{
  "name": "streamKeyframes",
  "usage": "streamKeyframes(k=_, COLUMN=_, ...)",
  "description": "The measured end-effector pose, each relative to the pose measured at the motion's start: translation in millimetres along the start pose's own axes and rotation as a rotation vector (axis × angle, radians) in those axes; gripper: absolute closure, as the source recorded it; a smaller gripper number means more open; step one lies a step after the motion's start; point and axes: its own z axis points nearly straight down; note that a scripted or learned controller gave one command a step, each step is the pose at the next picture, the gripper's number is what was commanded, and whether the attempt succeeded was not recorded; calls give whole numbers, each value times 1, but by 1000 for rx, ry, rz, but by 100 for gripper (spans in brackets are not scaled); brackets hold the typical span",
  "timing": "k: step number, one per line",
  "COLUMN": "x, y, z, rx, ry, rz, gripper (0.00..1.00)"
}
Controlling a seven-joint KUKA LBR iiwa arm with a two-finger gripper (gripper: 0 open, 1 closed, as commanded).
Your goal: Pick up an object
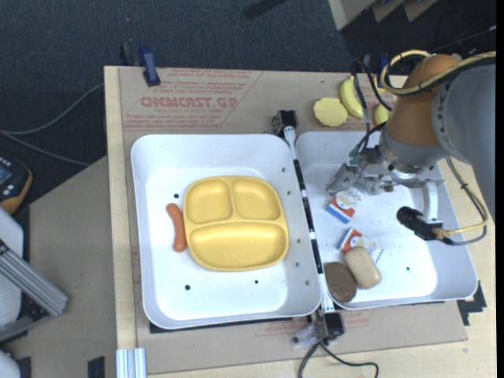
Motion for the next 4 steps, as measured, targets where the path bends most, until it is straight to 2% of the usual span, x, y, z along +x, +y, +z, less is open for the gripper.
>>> streamKeyframes(k=1, x=1, y=2, z=-11, rx=-5, ry=0, rz=-2, gripper=100)
streamKeyframes(k=2, x=1, y=2, z=-11, rx=-5, ry=0, rz=-1, gripper=0)
streamKeyframes(k=3, x=-76, y=54, z=-65, rx=-16, ry=-8, rz=1, gripper=0)
streamKeyframes(k=4, x=-40, y=-19, z=-30, rx=3, ry=3, rz=-1, gripper=0)
